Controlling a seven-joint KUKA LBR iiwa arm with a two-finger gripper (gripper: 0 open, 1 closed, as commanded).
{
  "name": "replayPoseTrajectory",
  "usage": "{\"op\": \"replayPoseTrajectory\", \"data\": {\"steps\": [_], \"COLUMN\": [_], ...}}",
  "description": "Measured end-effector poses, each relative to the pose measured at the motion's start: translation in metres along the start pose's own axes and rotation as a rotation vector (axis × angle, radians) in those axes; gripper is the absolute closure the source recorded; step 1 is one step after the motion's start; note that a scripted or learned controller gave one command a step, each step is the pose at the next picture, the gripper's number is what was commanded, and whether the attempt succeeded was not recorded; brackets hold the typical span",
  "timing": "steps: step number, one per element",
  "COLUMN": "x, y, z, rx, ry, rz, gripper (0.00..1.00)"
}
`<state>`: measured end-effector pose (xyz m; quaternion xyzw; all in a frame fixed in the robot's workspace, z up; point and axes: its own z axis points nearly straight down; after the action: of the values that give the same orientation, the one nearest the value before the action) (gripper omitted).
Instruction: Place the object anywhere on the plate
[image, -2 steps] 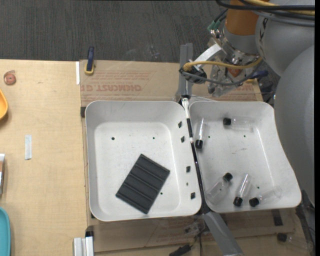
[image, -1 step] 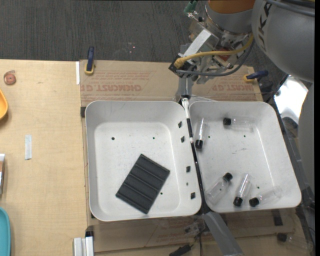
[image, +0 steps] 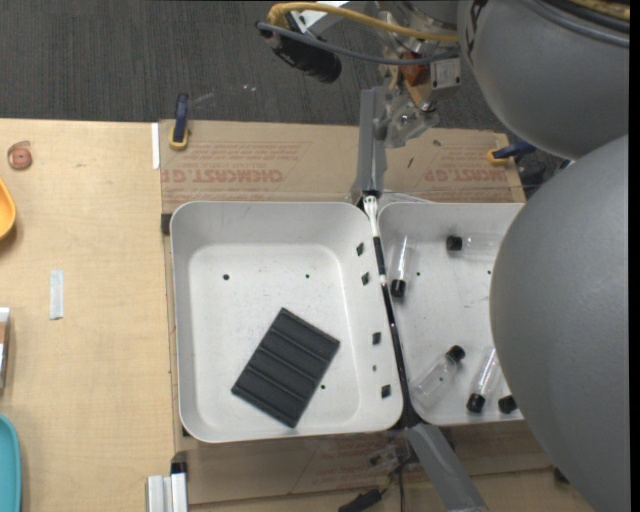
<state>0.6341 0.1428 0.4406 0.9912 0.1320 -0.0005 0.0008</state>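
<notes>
Camera view: two shallow white bins sit side by side on a sheet of brown cardboard (image: 260, 165) printed with mirrored lettering; the cardboard is pinned at its far edge by a blue-handled clamp (image: 180, 118) on the left and another clamp (image: 506, 153) on the right. The left bin (image: 185, 330) holds the plate (image: 287, 366), a dark ribbed rectangular slab lying flat and turned at a slant, in the near half of the bin floor and apart from every wall. The right bin (image: 430, 305) holds several clear tubes with black caps; one tube (image: 398, 268) lies along the bin's left wall, just beside the divider; a capped tube (image: 455, 243) lies toward the far side; another tube (image: 443, 367) lies in the near part of the floor, with two more (image: 482, 388) close to its right, partly covered by the arm. None of the tubes touches the plate; all are in the other bin. The grey arm (image: 570, 330) bulks large over the right bin's right half; whether the gripper is open, closed or gripping anything cannot be told. Yellow and black cables (image: 330, 30) loop at the top; an orange object (image: 4, 215) and a teal one (image: 8, 465) sit at the left edge of the bench.
</notes>
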Motion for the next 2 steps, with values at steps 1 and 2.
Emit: {"op": "replayPoseTrajectory", "data": {"steps": [1,2], "x": [0.0312,0.0317], "y": [-0.0496,-0.0488], "z": [0.0007,-0.0055], "rx": [0.0,-0.001], "ry": [-0.004,-0.011], "rz": [-0.474,-0.476], "gripper": [1.0,1.0]}}
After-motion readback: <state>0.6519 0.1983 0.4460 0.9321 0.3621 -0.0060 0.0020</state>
